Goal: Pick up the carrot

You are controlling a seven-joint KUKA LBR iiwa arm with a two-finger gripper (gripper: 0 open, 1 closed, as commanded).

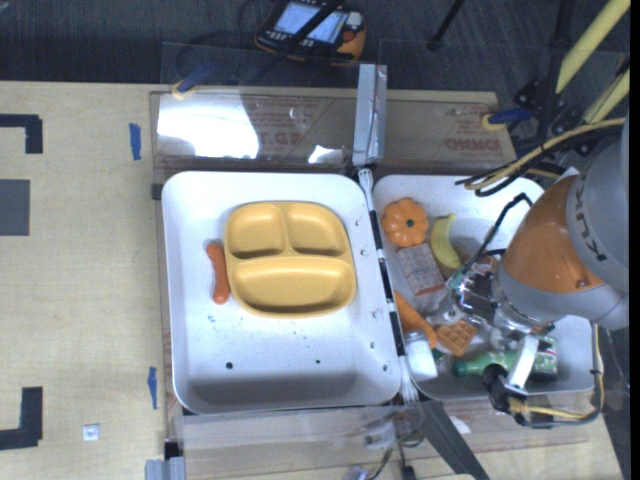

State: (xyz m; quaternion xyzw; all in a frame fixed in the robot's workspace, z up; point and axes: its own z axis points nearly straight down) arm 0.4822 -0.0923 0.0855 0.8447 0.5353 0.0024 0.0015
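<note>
Claw (468,290) sits low over the right bin (575,363), near its middle, under the grey wrist and the orange band (545,248). It's a clutter of metal and cable from this angle, so I cannot tell whether it's released or clenched, and I see nothing held in it.

Carrot (409,314) lies just left of the claw, in the right bin against its left wall. It runs slantwise and the near end goes under other stuff. I can't tell if the claw touches it.

Just near of the claw there's a waffle (456,338), touching or overlapping the carrot's near end. A white bottle (421,359) is at the bin's near left corner, and a green piece (472,368) is right of it, partly under the arm.

Far of the claw there's a clear packet (418,268), then a yellow banana-like piece (445,243) and a small pumpkin (405,221) at the far left of that bin.

The left bin (260,368) holds a yellow divided tray (290,258) in its far half. An orange-red sausage (218,271) lies along the tray's left edge, touching it or just beside it.

Beyond the bins, on the dark floor, there's a handheld screen unit (305,26).
</note>
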